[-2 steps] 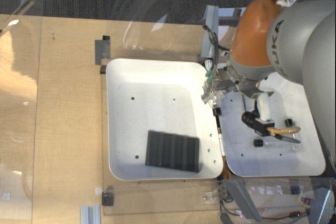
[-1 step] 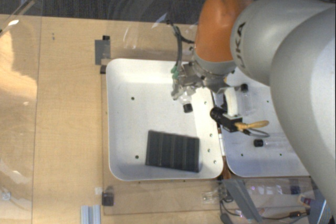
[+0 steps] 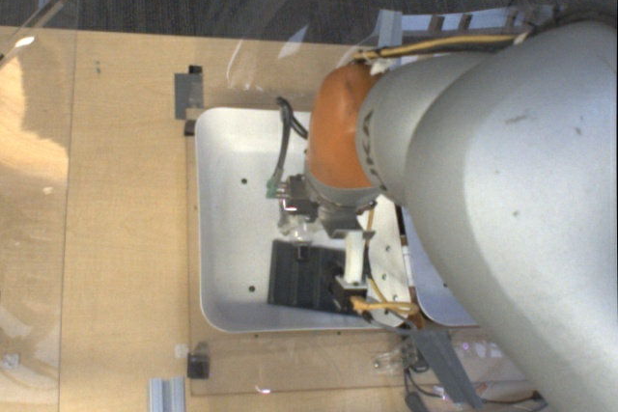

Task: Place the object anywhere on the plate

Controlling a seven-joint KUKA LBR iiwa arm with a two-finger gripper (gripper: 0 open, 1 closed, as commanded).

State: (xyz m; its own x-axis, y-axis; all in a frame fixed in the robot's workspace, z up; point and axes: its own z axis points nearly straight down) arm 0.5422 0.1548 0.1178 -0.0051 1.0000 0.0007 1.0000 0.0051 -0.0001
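The left bin [image 3: 222, 207] spread out to the left of and under the pincer [image 3: 295, 225], which hung low over its white floor. Honestly couldn't tell if the pincer was open or had hold of anything, or where the object sat. Right of it, the orange band [image 3: 333, 140] and fat grey arm [image 3: 483, 159] covered most of the right bin [image 3: 439, 304].
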